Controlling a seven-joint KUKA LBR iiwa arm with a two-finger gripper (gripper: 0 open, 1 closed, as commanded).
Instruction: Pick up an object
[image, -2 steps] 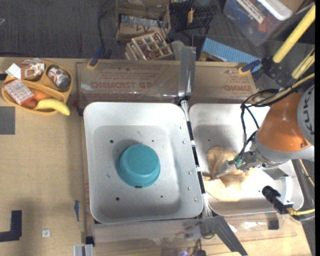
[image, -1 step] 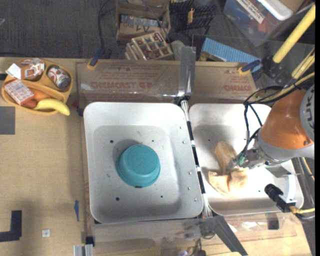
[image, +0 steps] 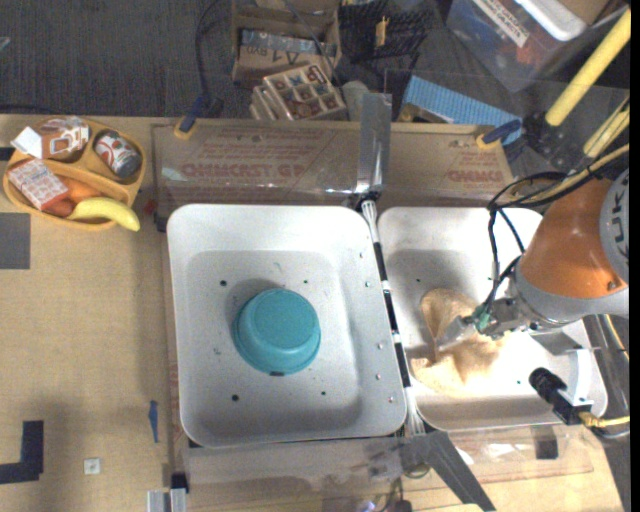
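A teal bowl (image: 279, 330) sits upside down in the middle of the left bin (image: 200, 250). In the right bin (image: 420, 235) lies a tan, crumpled soft object (image: 441, 308), stretching from the bin's middle down toward its front edge. My gripper (image: 452, 335) reaches in from the right, low over that tan object, with its grey fingers pointing left onto it. The arm's orange band (image: 565, 255) is above the bin's right side. The fingertips blend with the tan object.
A yellow dish (image: 60, 195) with a banana and small packages rests on the bench at the far left. Cardboard walls (image: 260, 165) stand behind both bins. A black cable (image: 497, 240) hangs by the wrist, and a black fitting (image: 555, 390) sits at the right bin's front right.
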